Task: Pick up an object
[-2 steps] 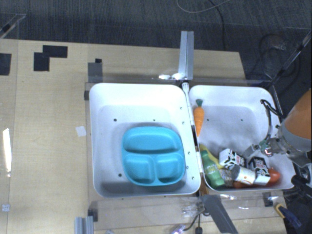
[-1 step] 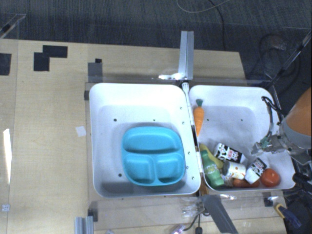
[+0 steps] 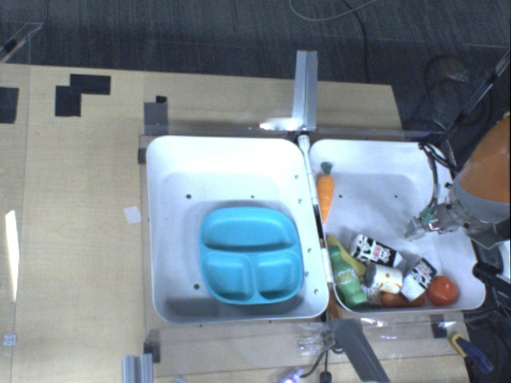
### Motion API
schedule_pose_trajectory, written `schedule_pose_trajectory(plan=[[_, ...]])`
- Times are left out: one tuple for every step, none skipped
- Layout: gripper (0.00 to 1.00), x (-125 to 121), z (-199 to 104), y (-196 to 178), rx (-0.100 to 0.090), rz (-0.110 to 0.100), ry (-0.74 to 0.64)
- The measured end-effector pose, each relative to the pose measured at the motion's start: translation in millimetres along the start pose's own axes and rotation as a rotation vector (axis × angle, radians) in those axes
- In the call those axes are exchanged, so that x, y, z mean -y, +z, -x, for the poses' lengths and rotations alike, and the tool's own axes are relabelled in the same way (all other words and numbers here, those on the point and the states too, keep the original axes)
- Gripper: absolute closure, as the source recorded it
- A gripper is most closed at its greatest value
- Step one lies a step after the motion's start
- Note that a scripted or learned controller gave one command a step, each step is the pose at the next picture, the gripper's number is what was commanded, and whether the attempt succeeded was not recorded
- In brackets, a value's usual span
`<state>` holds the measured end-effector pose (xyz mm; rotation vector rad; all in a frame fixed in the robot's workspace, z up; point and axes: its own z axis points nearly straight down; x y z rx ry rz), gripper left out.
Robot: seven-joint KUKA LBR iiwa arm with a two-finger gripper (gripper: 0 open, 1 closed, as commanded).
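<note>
Camera view: looking down at a slant on the pale wooden desk [image 3: 72, 214] w/ two shallow white bins side by side.
Left bin [image 3: 172, 182]: holding one sky-blue plastic divided tray [image 3: 251, 255], lying flat, three compartments, nothing in them.
Right bin [image 3: 375, 182]: holding the pickable stuff, mostly bunched along its near edge.
Carrot: small orange toy carrot w/ green top [image 3: 325, 190] is lying apart from the rest, against the divider btwn bins.
Pile: green-and-yellow plastic bottle [image 3: 347, 274] is lying on its side; black-and-white printed carton [image 3: 374, 251] is resting just above it; second small black-and-white packet [image 3: 421, 274] is sitting near a round red tomato-like ball [image 3: 442, 291]; a small white cup-like item [image 3: 386, 278] is wedged btwn them, touching its neighbours.
Arm: grey w/ orange band [image 3: 489, 166], reaching in from the right.
Claw [image 3: 426, 221]: sitting over bare bin floor at the right bin's right side, near the pile but apart from it; can't tell whether open or closed, too small and blurred; nothing visibly in it.
Step (est.): prob. positioning before a descent; no grasp made yet.
Risk 1: items are touching, so a descent into the pile could be landing on two at once and pushing both away.
Risk 2: red ball is round, likely rolling off if nudged off-centre.
Risk 3: things near the bin wall are leaving little room for the claw on that side; could be jamming against the rim.
Risk 4: dropping straight down from its present spot, it'd be closing on nothing.
</note>
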<state>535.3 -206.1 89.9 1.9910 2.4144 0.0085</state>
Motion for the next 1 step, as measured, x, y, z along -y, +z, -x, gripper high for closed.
schedule_pose_trajectory(plan=[[1.0, 1.3, -8.1, -153.6, -0.001, -0.005, 0.075]])
